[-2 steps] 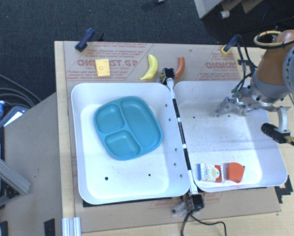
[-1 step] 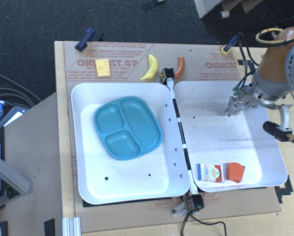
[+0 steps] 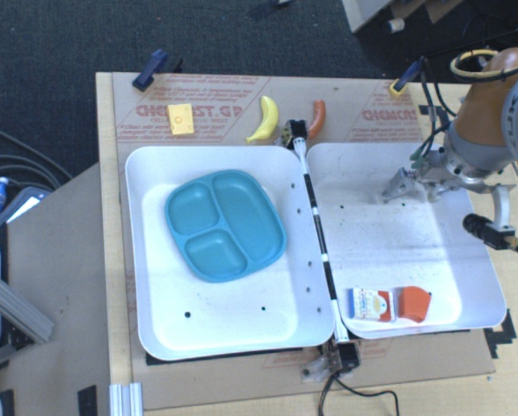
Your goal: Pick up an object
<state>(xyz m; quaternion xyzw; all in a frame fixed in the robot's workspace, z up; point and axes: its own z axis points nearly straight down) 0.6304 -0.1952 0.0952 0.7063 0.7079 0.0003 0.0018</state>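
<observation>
A: Start at the arm. Where is the two-finger gripper (image 3: 404,185)?

B: At the upper right of the right-hand shallow white bin (image 3: 467,315), low over the bin floor near its back wall, below the grey wrist and orange band. Whether it is open or closed I cannot tell; the tip is too small and cluttered with cable. Nothing is visibly held in it.

A: And the thing to pick?

B: The nearest candidates are in that same bin: a small white carton with red and blue print (image 3: 370,305), and just beside it, perhaps touching, an orange block-like piece (image 3: 413,303). Both lie along the front wall, toward the viewer, well apart from the gripper.

A: So the move is which way?

B: Toward the front edge of the bin and slightly leftward in the view. The carton's long axis runs roughly left to right, parallel to the front wall, so I'd judge a grasp across its short width suits best.

A: Count the rest.

B: One arm. Two bins. In the left-hand white bin (image 3: 155,258) one teal plastic divided plate (image 3: 225,224) with three compartments. Behind the bins, on the board, one yellow banana (image 3: 264,119), one orange-red sausage-shaped toy (image 3: 316,118), one small yellow square tag (image 3: 180,120) and a blue clamp (image 3: 149,70).
</observation>
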